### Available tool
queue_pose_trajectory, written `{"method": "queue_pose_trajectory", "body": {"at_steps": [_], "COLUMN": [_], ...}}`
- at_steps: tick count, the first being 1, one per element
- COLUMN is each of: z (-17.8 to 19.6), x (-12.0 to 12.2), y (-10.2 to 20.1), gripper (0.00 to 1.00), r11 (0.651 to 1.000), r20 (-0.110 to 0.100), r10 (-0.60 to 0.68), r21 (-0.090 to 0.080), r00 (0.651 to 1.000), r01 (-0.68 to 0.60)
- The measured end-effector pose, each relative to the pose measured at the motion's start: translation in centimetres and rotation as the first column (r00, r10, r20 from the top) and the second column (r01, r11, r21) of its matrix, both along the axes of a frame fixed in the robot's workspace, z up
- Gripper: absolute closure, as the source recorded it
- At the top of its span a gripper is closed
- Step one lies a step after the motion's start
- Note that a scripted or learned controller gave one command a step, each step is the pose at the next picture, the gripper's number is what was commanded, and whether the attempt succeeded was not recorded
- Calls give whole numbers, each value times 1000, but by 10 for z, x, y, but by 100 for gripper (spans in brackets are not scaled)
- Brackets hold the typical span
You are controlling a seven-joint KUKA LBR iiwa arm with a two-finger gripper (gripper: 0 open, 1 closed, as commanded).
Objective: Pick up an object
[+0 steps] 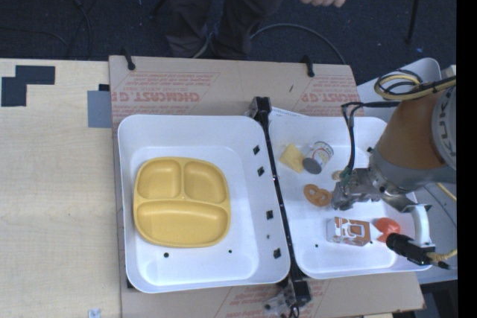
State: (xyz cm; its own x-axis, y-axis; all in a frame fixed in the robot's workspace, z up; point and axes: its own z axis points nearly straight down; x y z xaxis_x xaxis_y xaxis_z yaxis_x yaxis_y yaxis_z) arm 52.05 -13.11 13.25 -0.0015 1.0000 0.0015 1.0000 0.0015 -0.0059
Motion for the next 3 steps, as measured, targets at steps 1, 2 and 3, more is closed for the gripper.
{"method": "queue_pose_trajectory", "body": {"at_steps": [1,2,3], "z": [43,84,78], "x": [-5,-4,14], "y": [-4,-5,51], "gripper": [100,100,100], "r11": [1000,1000,1000], "r20": [5,6,3], "r10": [-3,0,3], "r21": [-1,-1,0], "r00": [1000,1000,1000], "r01": [3,0,-3]}}
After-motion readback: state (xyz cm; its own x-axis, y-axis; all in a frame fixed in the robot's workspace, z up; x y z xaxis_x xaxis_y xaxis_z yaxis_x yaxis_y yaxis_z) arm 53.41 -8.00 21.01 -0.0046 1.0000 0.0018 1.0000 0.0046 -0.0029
